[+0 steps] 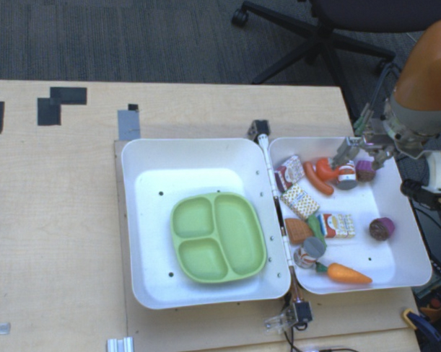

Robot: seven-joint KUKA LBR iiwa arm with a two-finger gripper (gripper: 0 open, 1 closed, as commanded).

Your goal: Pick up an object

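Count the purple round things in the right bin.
2: one purple ball at the far side by the pincer, another near the right wall. Clutter could hide more.

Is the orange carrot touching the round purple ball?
Apart. The camera view shows bare white bin floor between the orange carrot and the round purple ball in the right white bin.

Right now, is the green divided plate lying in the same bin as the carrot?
No, the green divided plate lies in the left bin, while the carrot lies in the right bin.
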